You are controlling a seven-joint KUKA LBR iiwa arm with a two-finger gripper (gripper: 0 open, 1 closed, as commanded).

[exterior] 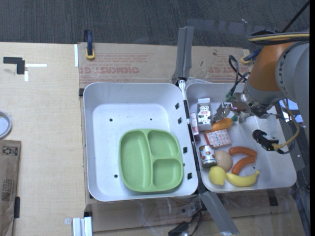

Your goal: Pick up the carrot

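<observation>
Camera view looks down at a slant on a light wood table, with dark carpeted floor beyond its far edge. A sheet of brown cardboard lies under two shallow white bins. The left bin holds a green divided plate near its front right. The right bin holds groceries. The grey arm, with its orange band, reaches in from the right over the far part of the right bin. The end effector sits low at the carrot, which lies in the middle of the right bin, just beyond a red packet and beside a small white carton. Whether the end effector is wide or narrow cannot be told. Nearer the front lie a can, a brown potato, two sausages, a lemon and a banana. A blue-handled clamp stands at the cardboard's far left corner.
</observation>
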